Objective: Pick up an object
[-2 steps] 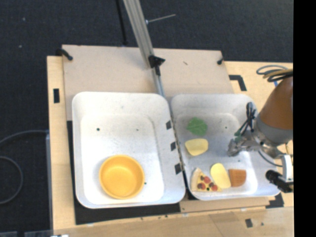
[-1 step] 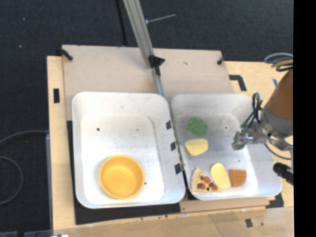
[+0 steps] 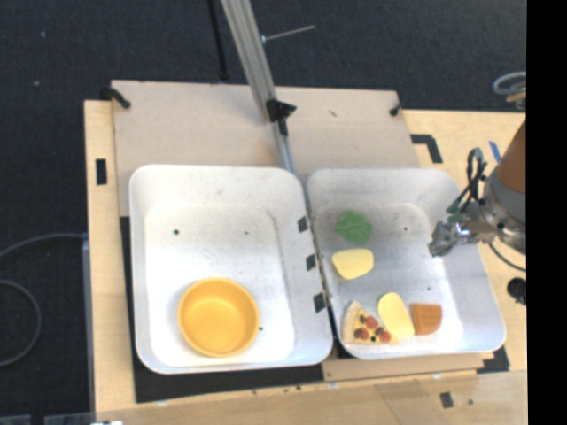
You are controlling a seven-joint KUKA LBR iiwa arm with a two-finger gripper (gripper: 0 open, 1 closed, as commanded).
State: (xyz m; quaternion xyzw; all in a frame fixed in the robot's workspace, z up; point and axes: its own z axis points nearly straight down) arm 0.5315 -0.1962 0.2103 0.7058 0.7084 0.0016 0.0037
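The right bin (image 3: 461,308) holds a green leafy piece (image 3: 353,227), a pale yellow wedge (image 3: 353,263), a yellow oval piece (image 3: 395,315), an orange-brown block (image 3: 426,318) and a pizza-like slice with red dots (image 3: 363,325). A yellow bowl (image 3: 218,316) sits in the left bin (image 3: 177,202) near its front. My gripper (image 3: 444,238) hangs over the right bin's right side, clear of the objects, with nothing seen between its fingers.
A slanted metal pole (image 3: 252,51) rises from behind the seam between the bins. Brown board lies behind the bins, and black clips (image 3: 312,264) sit along the seam. The arm's orange band (image 3: 512,162) is at the right edge.
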